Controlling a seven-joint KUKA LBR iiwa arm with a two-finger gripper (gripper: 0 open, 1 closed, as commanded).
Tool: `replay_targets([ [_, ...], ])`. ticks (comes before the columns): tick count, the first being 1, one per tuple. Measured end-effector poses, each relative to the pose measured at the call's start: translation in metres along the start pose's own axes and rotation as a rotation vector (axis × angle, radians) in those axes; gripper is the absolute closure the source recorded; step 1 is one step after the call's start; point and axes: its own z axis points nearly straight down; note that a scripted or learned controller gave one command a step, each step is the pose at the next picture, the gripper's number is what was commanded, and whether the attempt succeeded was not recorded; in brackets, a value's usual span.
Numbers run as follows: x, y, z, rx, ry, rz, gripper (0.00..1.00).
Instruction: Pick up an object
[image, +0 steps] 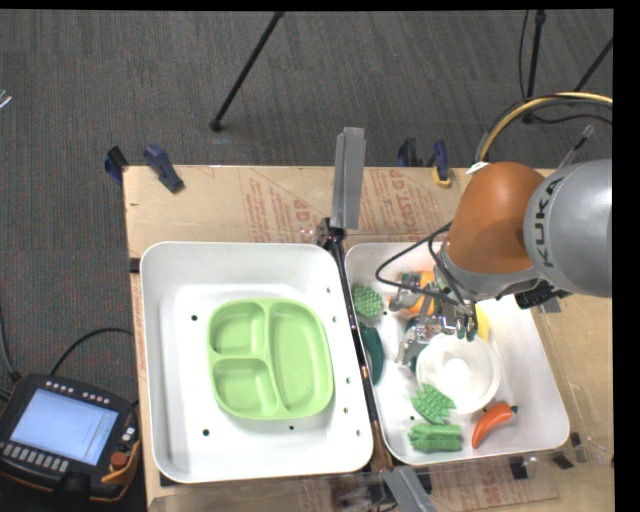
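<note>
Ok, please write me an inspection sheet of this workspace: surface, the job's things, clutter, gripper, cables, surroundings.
Surface: wooden bench bearing a left bin and a right bin, side by side.
Job's things: in the right bin, a white bowl, an orange carrot-like toy, two green ridged toys and a dark green piece by the left wall.
Clutter: a green divided tray lies flat in the left bin.
Gripper: gripper low over the right bin, just above the bowl's rim; nothing seen held.
Cables: a yellow hose loops above the arm.
Surroundings: blue clamps on the bench's far edge; a teach pendant and tripod legs on grey carpet.
</note>
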Motion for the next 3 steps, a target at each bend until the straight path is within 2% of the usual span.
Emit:
replay_targets([
  [1,0.089,-0.048,0.001,0.001,0.005,0.085,0.00],
  [2,0.017,-0.022,0.000,-0.001,0.000,0.108,0.00],
  [3,0.018,0.009,0.001,0.000,0.003,0.055,0.00],
])
